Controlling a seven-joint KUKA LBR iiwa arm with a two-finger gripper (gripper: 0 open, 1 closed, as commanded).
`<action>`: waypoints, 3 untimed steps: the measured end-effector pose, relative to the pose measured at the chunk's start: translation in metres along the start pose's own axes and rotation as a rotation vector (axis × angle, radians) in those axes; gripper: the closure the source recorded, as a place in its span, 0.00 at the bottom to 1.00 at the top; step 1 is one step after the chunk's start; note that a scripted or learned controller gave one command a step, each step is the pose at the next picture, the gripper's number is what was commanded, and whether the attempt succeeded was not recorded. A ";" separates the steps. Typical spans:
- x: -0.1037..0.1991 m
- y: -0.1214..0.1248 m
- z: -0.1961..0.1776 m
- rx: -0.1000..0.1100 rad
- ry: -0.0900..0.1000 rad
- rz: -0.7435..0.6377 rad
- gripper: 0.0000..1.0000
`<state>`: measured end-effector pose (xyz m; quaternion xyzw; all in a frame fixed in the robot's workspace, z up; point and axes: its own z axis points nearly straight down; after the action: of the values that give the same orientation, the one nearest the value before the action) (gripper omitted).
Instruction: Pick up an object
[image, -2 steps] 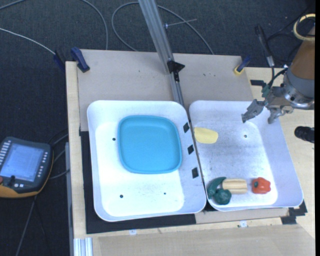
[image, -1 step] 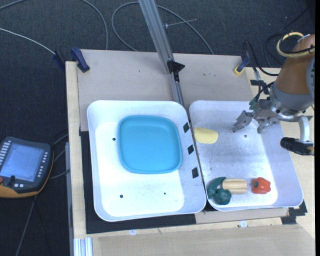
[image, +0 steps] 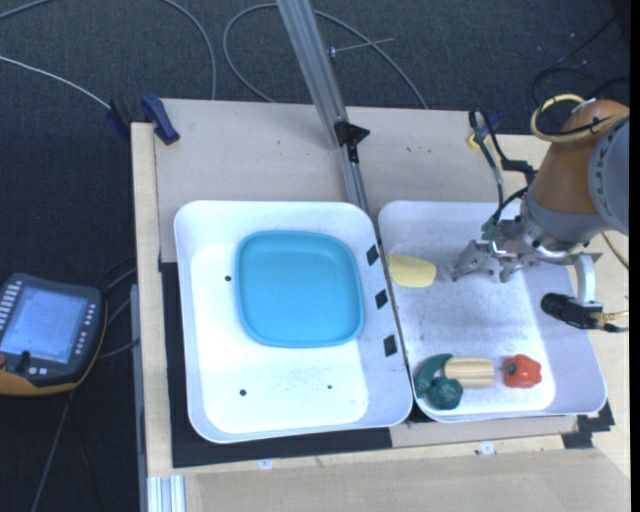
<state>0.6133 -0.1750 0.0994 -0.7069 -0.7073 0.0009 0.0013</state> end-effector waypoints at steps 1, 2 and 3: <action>0.000 0.001 -0.013 -0.005 -0.001 0.000 1.00; 0.001 0.008 -0.057 -0.006 -0.001 0.000 1.00; -0.002 0.010 -0.120 -0.008 -0.002 0.000 1.00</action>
<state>0.6238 -0.1766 0.2194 -0.7070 -0.7072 -0.0014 -0.0021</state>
